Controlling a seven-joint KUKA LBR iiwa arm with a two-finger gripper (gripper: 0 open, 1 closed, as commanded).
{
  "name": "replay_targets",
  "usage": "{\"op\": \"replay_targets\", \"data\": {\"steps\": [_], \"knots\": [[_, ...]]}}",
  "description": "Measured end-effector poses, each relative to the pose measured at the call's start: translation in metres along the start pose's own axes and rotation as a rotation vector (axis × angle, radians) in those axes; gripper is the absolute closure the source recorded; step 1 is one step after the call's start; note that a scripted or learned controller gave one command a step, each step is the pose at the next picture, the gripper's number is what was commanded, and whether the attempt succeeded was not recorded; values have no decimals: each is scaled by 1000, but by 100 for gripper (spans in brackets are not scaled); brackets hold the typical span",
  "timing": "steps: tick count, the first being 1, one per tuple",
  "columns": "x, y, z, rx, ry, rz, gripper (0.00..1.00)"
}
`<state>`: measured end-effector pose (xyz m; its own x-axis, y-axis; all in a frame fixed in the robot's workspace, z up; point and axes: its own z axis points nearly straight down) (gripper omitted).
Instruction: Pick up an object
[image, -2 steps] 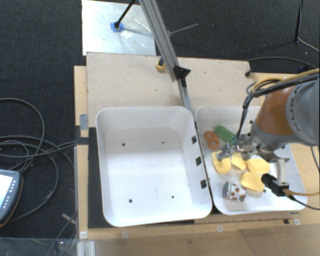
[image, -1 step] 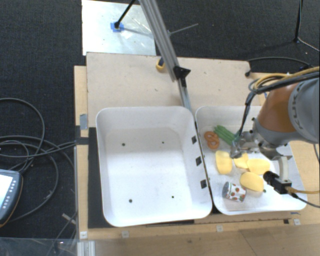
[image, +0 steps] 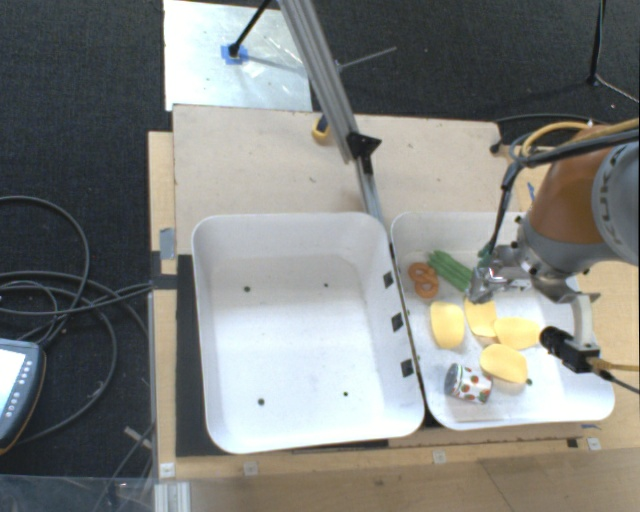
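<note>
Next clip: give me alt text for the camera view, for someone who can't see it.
The arm reaches in from the right, its gripper low over the right bin, above yellow pieces, a green piece, an orange ring and a small printed can. The left bin sits beside it.

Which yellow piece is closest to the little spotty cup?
The yellow piece at the front, right beside the spotty cup; the other three lie farther back.
</note>
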<state>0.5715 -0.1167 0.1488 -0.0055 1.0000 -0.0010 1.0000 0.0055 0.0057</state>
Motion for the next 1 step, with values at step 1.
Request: {"op": "replay_targets", "data": {"steps": [1], "knots": [[-4, 5, -64, -3, -1, 0, 100]]}}
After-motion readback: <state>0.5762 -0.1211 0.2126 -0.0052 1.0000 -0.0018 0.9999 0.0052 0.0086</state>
